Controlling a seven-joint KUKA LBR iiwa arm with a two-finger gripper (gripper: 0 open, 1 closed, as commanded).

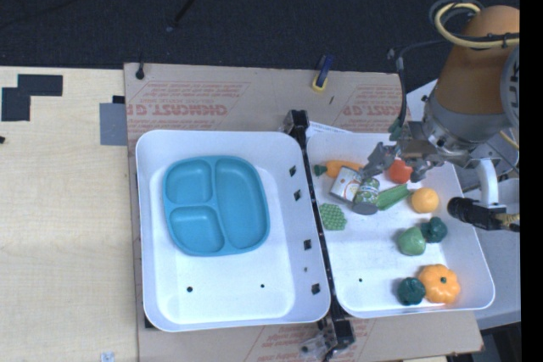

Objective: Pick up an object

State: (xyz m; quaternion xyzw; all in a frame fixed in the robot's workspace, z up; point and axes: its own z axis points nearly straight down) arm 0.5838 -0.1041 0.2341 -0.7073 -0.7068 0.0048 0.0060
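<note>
My gripper (370, 179) hangs low over the upper left part of the right bin (373, 284), right above a small tin with a pale and green label (360, 192). Whether it grips the tin cannot be made out. Close around it lie an orange carrot (342, 168), a red tomato (400, 173) and a green cucumber (393, 197). A green mesh piece (333, 218) lies just left of the tin.
Further right and nearer in the right bin are a yellow-orange ball (424, 200), a green pepper (411, 241), a dark green broccoli (435, 229), an orange pumpkin (440, 283) and another dark green piece (411, 291). The left bin (161, 284) holds a blue divided plate (215, 205).
</note>
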